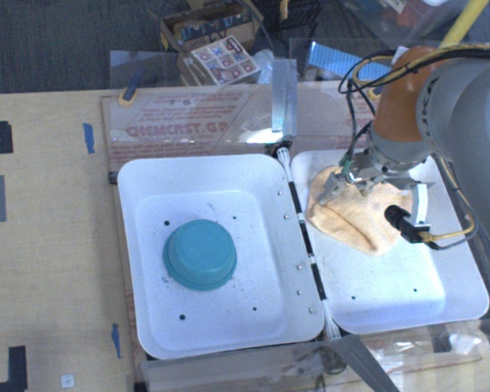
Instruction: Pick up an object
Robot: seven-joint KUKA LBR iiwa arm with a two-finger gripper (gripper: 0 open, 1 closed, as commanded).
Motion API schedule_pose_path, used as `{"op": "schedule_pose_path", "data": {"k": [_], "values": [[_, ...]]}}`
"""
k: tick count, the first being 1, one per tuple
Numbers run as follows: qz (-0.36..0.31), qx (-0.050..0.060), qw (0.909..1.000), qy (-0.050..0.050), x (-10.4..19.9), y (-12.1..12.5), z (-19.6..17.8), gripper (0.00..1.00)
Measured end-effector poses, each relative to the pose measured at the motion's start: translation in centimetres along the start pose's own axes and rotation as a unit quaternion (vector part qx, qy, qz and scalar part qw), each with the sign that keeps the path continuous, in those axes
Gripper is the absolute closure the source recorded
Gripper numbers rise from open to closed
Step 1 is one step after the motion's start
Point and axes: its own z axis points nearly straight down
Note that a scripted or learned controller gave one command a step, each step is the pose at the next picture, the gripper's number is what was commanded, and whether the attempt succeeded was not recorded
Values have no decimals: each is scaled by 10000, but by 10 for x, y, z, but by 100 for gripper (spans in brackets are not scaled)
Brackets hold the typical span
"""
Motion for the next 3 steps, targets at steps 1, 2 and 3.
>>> {"op": "schedule_pose_path", "data": {"k": [1, 2, 3], "values": [[-512, 55, 9987, 39, -90, 3, 2, 0], [-216, 28, 9998, 11, -77, -59, -109, 0], [-1019, 8, 9948, 2, -28, -28, -7, 0]]}}
